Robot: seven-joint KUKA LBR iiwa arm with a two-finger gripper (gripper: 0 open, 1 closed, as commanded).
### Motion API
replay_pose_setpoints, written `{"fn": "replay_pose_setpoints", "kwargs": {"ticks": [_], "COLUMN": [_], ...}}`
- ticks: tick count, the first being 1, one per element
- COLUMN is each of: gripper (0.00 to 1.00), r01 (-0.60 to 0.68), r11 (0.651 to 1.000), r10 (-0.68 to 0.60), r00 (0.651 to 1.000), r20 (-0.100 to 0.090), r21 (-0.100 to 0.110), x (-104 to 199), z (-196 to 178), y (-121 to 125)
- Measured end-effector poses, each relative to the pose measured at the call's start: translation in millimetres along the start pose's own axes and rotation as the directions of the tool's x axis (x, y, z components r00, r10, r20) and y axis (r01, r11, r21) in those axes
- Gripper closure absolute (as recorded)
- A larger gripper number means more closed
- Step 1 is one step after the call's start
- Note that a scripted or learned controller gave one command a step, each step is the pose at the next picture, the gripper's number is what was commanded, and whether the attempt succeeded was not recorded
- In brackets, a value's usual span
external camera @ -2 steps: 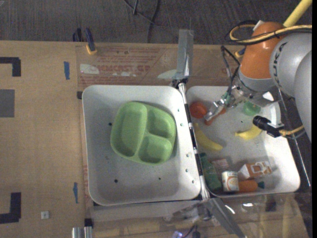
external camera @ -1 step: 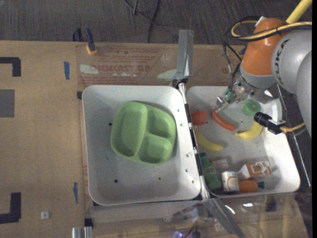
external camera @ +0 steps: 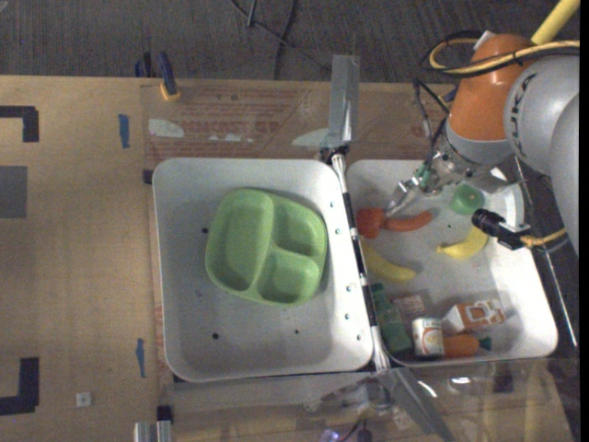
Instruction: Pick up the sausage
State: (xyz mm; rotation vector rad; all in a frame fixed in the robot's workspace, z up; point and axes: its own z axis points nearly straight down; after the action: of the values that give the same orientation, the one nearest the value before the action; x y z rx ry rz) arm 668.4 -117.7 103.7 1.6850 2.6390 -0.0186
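The slim orange-red toy sausage (external camera: pixel 409 221) — likely light, smooth, roll-prone plastic — wants a mid-length pinch; the grey two-finger gripper (external camera: pixel 411 190) hovers above, its grasp impossible to tell.

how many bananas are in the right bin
2. One banana lies near the right bin's left wall, below the sausage. The other banana lies further right, beside the black cable end. The arm covers the bin's upper right corner, so more could be hidden.

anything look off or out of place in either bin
Nothing looks spilled or broken. The green divided plate sits skewed in the left bin. In the right bin, cartons lie jumbled along the near wall, and the gripper hovers by the sausage.
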Motion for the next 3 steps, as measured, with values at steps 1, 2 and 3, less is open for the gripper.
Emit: {"fn": "replay_pose_setpoints", "kwargs": {"ticks": [1,2,3], "gripper": [0.00,1.00,0.00], "r01": [-0.017,-0.019,-0.019], "r11": [1.000,1.000,1.000], "r10": [0.017,0.019,0.019], "r00": [1.000,1.000,1.000], "r20": [-0.007,-0.001,-0.001], "r21": [-0.011,-0.018,-0.018], "x": [26.0,23.4,23.2], "z": [15.2,4.2,4.3], "y": [-35.7,-33.7,-33.9]}}
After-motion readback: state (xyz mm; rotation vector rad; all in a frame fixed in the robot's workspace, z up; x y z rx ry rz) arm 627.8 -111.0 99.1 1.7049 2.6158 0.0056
